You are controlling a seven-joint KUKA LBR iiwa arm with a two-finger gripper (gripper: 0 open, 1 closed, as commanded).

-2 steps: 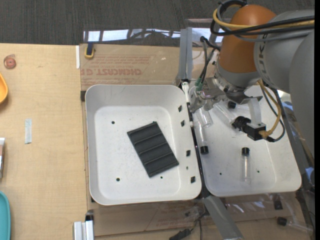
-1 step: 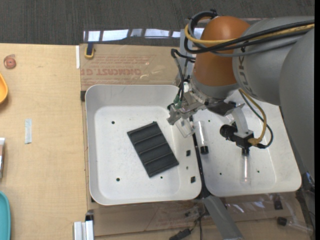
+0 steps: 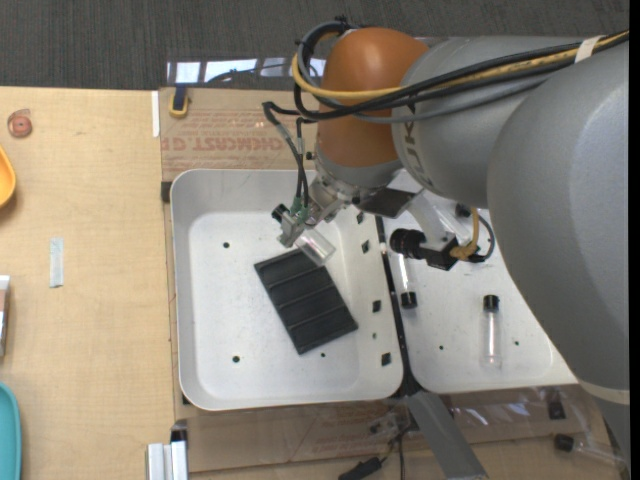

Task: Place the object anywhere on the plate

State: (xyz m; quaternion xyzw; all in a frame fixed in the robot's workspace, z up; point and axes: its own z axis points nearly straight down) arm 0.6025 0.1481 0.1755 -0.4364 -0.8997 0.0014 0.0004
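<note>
Off to the left, the pale wooden counter (image 3: 90, 268). Then the left shallow white plastic bin (image 3: 200, 368), and in its middle our landmark: a dark ribbed rectangular plate (image 3: 305, 301), lying askew. At the plate's upper corner, just touching or hovering, sits the tool (image 3: 300, 226); whether it grips anything, I cannot tell. Well right of the plate, in the neighbouring bin, lies a clear plastic tube (image 3: 490, 328). Judging by this, nothing rests on the plate yet.
</note>
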